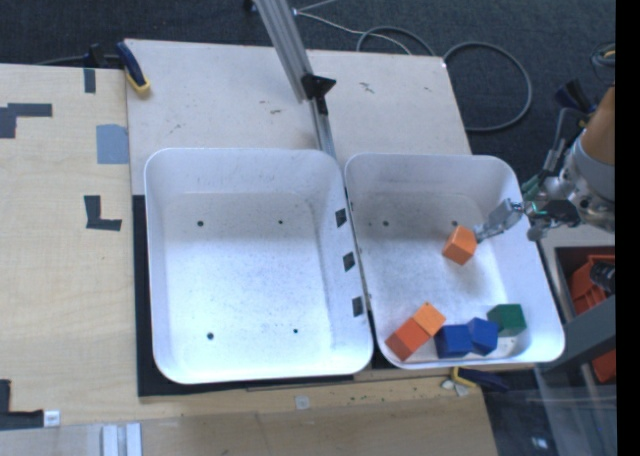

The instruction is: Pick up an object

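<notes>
The bench (220,94) carries two shallow white bins side by side, and the left bin (160,244) is the broader-looking of the pair from here, its floor speckled with dark flecks. The right bin (420,169) holds all the blocks. The arm (590,169) comes in over that bin's right rim, grey at the wrist with a bit of orange showing at the edge. Its gripper (497,219) slants down toward the bin floor, the tip just beside an orange cube (459,244) that sits tilted near the middle of the bin; I cannot tell from this angle whether the tip touches the cube or whether the tool is apart or together. Nothing is visibly clamped in it. Along the near wall lies a cluster of blocks touching one another: a red-orange block (405,339) with a smaller orange block (429,319) against it, then two blue blocks (466,338), and a green block (508,318) toward the corner.
</notes>
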